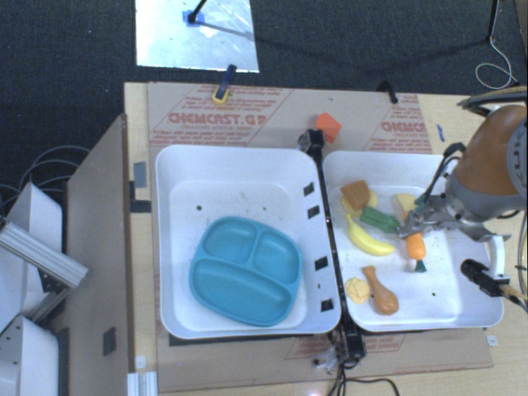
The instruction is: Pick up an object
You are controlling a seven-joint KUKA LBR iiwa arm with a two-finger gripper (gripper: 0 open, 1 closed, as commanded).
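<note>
Two white bins side by side on the bench. Left bin [177, 180]: a blue divided plate [245, 270] lies toward its near edge. Right bin [441, 304]: toy food clustered in the middle and left part. Brown bread piece [355, 195] near the far left corner, green piece [379, 219] just beside it, yellow banana [367, 237] under those, drumstick [379, 290] and a small yellow lump [357, 288] near the near edge. Pale yellow piece [405, 202] beside the arm. Gripper [410, 229] low over the bin's centre, next to an orange carrot [415, 247]; claw state cannot be told. An orange block [328, 126] sits on the bench beyond the bins.
</note>
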